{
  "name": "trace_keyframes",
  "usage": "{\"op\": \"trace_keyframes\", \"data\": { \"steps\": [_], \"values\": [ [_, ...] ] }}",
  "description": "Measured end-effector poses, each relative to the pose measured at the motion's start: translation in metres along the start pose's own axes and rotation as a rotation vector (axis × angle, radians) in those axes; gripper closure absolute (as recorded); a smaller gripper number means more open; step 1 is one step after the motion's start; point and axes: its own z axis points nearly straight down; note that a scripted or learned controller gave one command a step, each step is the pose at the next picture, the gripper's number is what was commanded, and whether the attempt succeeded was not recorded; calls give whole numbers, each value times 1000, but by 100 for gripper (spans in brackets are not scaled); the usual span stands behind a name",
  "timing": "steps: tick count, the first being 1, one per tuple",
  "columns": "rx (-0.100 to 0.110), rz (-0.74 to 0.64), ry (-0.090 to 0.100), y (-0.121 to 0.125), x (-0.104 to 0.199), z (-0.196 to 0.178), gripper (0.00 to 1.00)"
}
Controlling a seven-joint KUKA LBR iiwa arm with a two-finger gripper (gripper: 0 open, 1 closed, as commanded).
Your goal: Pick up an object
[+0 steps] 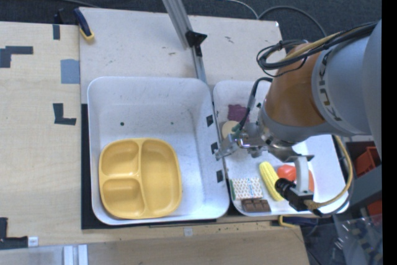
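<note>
Two white bins sit side by side on the counter (142, 40). Left bin (149, 102) holds a yellow divided tray (141, 178). The grey-and-orange arm (316, 96) hangs over the right bin (329, 152) — its end effector (234, 144) is low by the left wall, can't tell its state. Nearby: purple piece (236, 112), yellow corn (269, 180), orange object (286, 172), brown block (255, 205).

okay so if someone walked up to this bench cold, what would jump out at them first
Probably the yellow divided plate, lying alone at the near end of the left bin. Next, the big grey and orange arm bent low over the right bin, where a corn cob and small items sit near the front.
</note>
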Motion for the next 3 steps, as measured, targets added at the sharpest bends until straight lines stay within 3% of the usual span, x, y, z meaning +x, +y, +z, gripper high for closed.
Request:
{"op": "trace_keyframes", "data": {
  "steps": [1, 2, 3],
  "values": [
    [7, 9, -3, 18, -43, 5, 0],
    [7, -3, 2, 6, 51, -17, 0],
    [8, 5, -2, 6, 46, -17, 0]
  ]
}}
